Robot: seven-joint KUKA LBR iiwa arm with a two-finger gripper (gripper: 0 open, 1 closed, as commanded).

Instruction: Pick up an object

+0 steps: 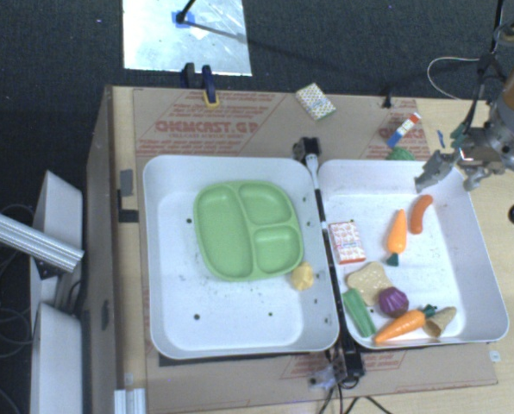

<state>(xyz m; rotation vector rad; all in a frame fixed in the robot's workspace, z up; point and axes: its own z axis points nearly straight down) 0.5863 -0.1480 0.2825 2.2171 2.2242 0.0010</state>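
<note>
Many toy foods are being kept in the right bin (490,291). A red sausage (421,213) is lying at about 1 o'clock in that bin, with a small carrot (398,235) just beside it. A little red and white box (347,242) is lying at 9 o'clock. A tan bread piece (368,278), a purple onion (393,300), a green stick (358,310) and a big carrot (403,324) are crowded together at 6 o'clock.

The gripper (453,171) is being held over the bin's 1 o'clock corner, near the sausage but apart from it. Its two fingers are spread open and nothing is being held between them.

A green plate (247,230) with three parts is sitting in the middle of the left bin (175,317). A small yellow toy (302,276) is touching the plate at 5 o'clock.
</note>
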